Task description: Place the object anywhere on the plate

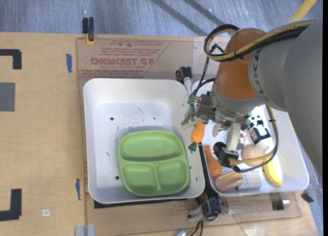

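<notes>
A green three-compartment plate (152, 169) lies in the front half of the left white bin (102, 127). My gripper (198, 121) hangs over the wall between the two bins, just right of the plate's upper right corner. A small orange carrot (197, 132) with a green tip sticks out downward from between its fingers, so the gripper is shut on it. The carrot is above the bin edge and not over the plate.
The right bin (297, 178) holds a second orange carrot (213, 164), a brown bun (229, 180), a pale roll (253, 153), a yellow banana (272, 172) and a small white and red item (258, 131). The arm's big grey and orange body (241, 71) covers that bin's back.
</notes>
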You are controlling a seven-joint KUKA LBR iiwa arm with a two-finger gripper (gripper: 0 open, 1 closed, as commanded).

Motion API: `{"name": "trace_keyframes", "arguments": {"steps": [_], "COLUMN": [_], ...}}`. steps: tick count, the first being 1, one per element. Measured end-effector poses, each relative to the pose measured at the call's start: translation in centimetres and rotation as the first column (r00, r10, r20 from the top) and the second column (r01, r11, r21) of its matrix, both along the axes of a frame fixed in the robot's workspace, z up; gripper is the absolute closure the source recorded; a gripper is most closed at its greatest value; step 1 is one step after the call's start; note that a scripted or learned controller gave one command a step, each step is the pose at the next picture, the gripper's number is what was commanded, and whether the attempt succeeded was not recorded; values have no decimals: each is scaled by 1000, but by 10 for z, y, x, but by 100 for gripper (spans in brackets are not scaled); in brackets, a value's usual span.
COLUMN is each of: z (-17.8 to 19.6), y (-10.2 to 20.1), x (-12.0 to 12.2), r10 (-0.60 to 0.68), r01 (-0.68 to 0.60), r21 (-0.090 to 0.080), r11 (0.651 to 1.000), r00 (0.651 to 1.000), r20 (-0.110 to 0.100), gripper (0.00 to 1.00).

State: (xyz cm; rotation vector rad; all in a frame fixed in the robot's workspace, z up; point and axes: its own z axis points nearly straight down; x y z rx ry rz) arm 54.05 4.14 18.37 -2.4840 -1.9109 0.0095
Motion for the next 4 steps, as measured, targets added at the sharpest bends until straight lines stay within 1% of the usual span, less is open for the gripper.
{"name": "trace_keyframes", "arguments": {"steps": [4], "z": [0], "y": [0], "x": [0], "r10": [0], "r01": [0], "r21": [0], "r11": [1000], "r00": [1000], "r20": [0], "gripper": [0]}}
